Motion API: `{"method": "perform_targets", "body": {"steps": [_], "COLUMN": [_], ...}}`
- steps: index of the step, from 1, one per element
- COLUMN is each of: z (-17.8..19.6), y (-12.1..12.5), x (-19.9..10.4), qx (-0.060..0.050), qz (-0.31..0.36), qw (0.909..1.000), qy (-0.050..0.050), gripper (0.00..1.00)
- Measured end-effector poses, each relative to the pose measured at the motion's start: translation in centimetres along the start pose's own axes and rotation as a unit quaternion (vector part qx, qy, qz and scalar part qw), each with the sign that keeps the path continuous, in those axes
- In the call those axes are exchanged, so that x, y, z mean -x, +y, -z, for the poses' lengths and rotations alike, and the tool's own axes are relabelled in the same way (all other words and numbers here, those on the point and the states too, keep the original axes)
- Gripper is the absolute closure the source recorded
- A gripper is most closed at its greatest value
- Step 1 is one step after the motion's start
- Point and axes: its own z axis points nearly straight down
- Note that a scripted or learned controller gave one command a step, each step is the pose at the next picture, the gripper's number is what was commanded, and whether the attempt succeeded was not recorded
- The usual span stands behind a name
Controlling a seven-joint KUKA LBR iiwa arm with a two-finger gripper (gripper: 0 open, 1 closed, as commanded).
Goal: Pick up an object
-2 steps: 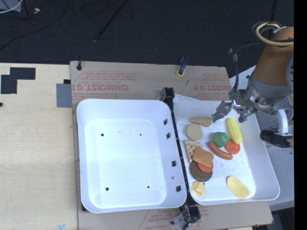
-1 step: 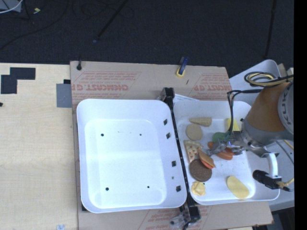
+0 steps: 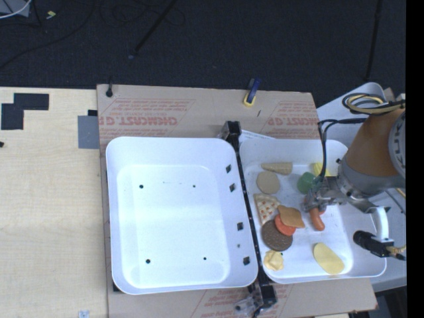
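Two white bins are sitting side by side on the table (image 3: 53, 197), and all the action is happening in the right bin (image 3: 331, 152), which is holding a pile of toy food. The left bin (image 3: 172, 148) is just sitting there beside it.

The arm (image 3: 374, 152) is reaching in from the right edge, and the end effector (image 3: 319, 201) is hanging low over the right-hand middle of that bin. Honestly I can't tell from this angle whether it's clenched or released, the tip is just too small and cluttered.

Right under it a small red-orange sausage piece (image 3: 317, 220) is lying, and just off toward the back a green piece (image 3: 307, 181) is peeking out. Toward the divider edge there's a tan round slice (image 3: 267, 182), a tan bun piece (image 3: 277, 168) behind it, a pizza-looking wedge (image 3: 265, 208), a brown disc (image 3: 276, 237) with orange bits stacked on it, and a yellow lemony thing (image 3: 328, 258) near the front right corner.

My read: it's in the descend-and-grab step, probably going for the sausage piece, nothing looking lifted yet. Next move is needing a clean close on that one item without nudging the neighbours, then a straight lift so it's clearing the bin wall.
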Motion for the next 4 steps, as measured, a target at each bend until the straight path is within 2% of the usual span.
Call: {"method": "perform_targets", "body": {"steps": [1, 2, 3, 4], "z": [0.9, -1.3, 9.5, 8.7], "y": [7.5, 9.0, 9.2, 8.8], "x": [-3.5, -2.0, -13.0, -15.1], "qx": [0.001, -0.002, 0.003, -0.003], "qz": [0.006, 0.005, 0.009, 0.005], "qw": [1.0, 1.0, 1.0, 1.0], "qy": [0.001, 0.001, 0.003, 0.002], "gripper": [1.0, 1.0, 1.0, 1.0]}}
